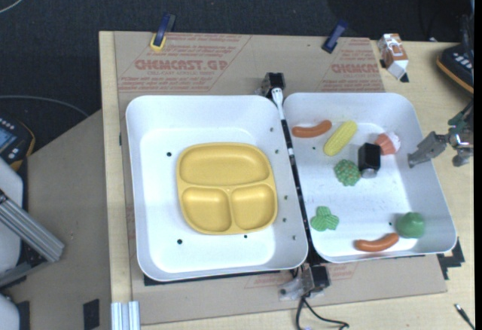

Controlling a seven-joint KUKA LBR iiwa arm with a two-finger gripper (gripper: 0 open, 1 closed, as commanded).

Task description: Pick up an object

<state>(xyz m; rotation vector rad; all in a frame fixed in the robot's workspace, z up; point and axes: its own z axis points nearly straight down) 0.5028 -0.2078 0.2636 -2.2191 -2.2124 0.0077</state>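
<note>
A bench carries two white bins; toy food lies in the right bin (pixel 422 170). The gripper (pixel 431 149) hangs spread and empty at its right edge. Best centre over the nearby black block (pixel 368 158) before descending.

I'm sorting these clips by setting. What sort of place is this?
Probably a robotics lab test bench, not a kitchen. Two white bins sit on a cardboard sheet clamped to the bench, one holding a yellow divided plate, the other toy food such as a corn cob. Cables trail below.
</note>
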